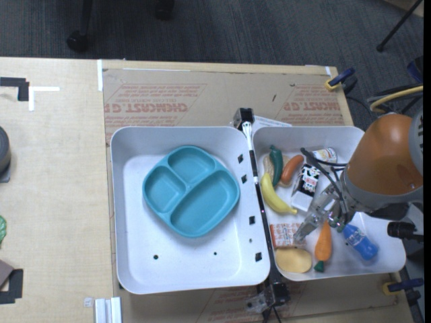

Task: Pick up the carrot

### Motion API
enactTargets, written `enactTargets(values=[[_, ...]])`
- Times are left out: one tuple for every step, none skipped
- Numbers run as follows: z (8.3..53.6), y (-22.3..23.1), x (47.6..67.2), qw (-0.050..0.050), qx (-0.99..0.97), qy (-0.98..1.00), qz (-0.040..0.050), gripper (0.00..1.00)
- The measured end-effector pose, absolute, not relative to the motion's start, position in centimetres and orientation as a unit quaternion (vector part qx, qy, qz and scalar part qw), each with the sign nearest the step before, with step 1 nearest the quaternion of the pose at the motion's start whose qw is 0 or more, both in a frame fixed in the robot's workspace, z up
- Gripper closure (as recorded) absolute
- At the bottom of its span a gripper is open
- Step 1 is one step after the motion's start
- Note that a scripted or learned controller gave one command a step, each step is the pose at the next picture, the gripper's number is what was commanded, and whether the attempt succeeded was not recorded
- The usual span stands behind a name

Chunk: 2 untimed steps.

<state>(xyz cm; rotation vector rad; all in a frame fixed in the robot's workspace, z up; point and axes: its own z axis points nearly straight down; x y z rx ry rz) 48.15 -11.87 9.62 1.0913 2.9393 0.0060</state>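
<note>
Dark carpet runs behind a pale wooden bench (54, 180) on which flattened cardboard (202, 96) underlies two shallow white bins. In the left bin (128, 261) sits a smooth teal plate (192, 190) with three compartments; the right bin (337, 269) is crowded. The carrot (324, 242), a short orange taper with a green stub at its lower tip, lies near the front wall, between a yellowish rounded piece (294, 259) and a blue bottle (359, 242). The gripper (316, 219) hangs just up-left of the carrot's top end, its metal fingers seemingly spread a little with nothing between them, though cables and glare make that hard to confirm. From here the fingers look offset toward the red-printed packet (285, 233) rather than centred on the carrot, so a straight descent could pinch the flat packet or strike the carrot's rounded shoulder and roll it toward the bottle. The carrot's slick, conical plastic surface would likely squeeze out of a grip taken near its narrow end. A banana (275, 195), a green pepper (276, 159) and an orange-red piece (291, 169) lie farther back, well apart from the approach.
</note>
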Motion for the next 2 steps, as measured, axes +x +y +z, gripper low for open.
enactTargets(values=[[10.6,-11.8,48.4,0.003,0.35,0.937,0.0031,1.0],[14.1,-10.0,48.0,0.003,0.408,0.913,0.0003,1.0]])
